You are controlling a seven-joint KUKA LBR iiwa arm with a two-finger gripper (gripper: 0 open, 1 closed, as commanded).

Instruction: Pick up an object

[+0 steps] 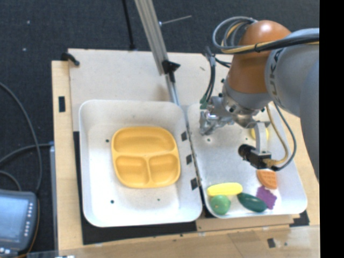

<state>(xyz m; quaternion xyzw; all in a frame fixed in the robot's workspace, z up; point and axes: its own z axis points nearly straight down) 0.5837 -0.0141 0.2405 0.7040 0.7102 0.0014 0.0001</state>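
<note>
- Arm (293,69): grey, smooth rounded casing.
- Orange band (257,52): glossy dome above the wrist.
- Cables (228,31): grey loops at the band's ten o'clock.
- Gripper (207,123): silvery metal.

Dark speckled carpet floor (64,15) around the bench. Bench top (118,77) pale tan board, light wood edge along the front. Black cables (21,122) loop across the floor at left. Aluminium strut (150,26) rises at a slant from the bench's back. Grey screen device (16,219) at lower left corner. Light even, soft shadows.
</note>
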